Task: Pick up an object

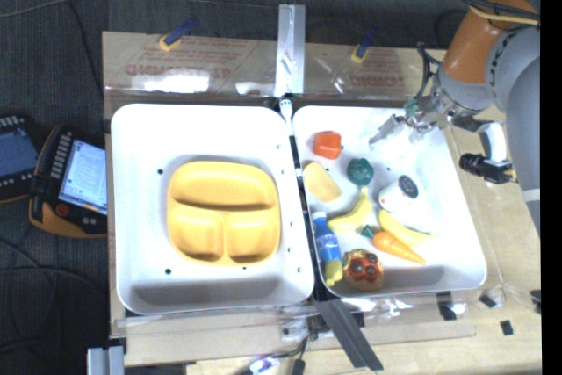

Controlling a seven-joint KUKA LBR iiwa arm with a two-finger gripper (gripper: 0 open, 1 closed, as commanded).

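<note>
The jaws (395, 127) hang over the far right part of the right bin (457, 215), and they look open, with nothing between them. The toys lie nearer and to the left of the jaws, all apart from them. The red block (327, 144) is the closest on the left, near the far wall of the bin. Just past it, nearer to us, sits a dark green ball (359, 170). A pale yellow piece (320, 183) lies by the left wall. A small dark round thing (408, 185) rests on a white lump (399, 202) in the middle. A banana (354, 213) lies beside it, and an orange carrot (398, 247) and a yellow piece (402, 228) touch each other nearer to us. A blue bottle (327, 243) lies along the left wall, and a brown and red toy (363, 270) sits in the near corner beside it. The toys are packed close on the left and near sides of this bin. The far right corner, under the jaws, has bare white floor and room to move. The left bin (140, 145) holds a yellow tray (224, 211) with three parts, in its middle. Both bins sit side by side on the counter (127, 57), with their walls touching.
</note>
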